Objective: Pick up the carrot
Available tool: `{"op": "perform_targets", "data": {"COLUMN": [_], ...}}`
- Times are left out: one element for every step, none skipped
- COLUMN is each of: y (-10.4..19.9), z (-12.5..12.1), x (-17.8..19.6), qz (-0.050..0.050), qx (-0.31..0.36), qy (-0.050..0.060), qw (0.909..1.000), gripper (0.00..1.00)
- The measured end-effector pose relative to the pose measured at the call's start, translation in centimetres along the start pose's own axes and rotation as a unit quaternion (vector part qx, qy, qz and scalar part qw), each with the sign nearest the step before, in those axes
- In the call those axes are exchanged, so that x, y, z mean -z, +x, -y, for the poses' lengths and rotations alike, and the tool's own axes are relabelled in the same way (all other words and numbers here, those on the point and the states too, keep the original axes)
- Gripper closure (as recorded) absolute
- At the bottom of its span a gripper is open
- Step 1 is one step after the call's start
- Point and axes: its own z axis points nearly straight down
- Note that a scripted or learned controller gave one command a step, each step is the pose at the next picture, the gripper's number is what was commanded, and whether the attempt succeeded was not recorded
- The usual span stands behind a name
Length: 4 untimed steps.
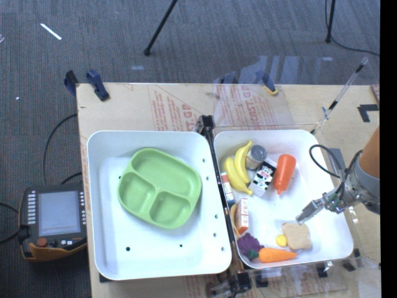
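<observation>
The orange carrot (277,255) lies flat along the front wall of the right bin (322,143), with its green top pointing left toward a purple bunch of grapes (250,245). My gripper (308,213) reaches in from the right edge of that bin and slants down to the left. Its tip hangs just above a slice of toast (298,236), a short way up and to the right of the carrot. Nothing is visibly held by it.
The right bin also holds two bananas (238,162), a small can (255,156), a milk carton (263,177), an orange bottle (284,172), a red-and-white box (243,216) and a small yellow piece (282,240). The left bin (94,166) holds a green divided plate (160,188).
</observation>
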Motion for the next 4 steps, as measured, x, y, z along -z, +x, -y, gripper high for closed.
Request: {"op": "perform_targets", "data": {"y": [0.9, 1.0, 7.9, 7.8], "z": [-1.2, -1.1, -3.4, -3.4], "x": [-9.9, -9.3, -10.1, -10.1], "qz": [0.002, -0.004, 0.001, 0.002], "qx": [0.113, 0.108, 0.135, 0.134], "qy": [-0.002, 0.000, -0.001, -0.001], "qw": [0.9935, 0.9942, 0.9908, 0.9910], "gripper": [0.00, 1.00, 1.00, 0.00]}}
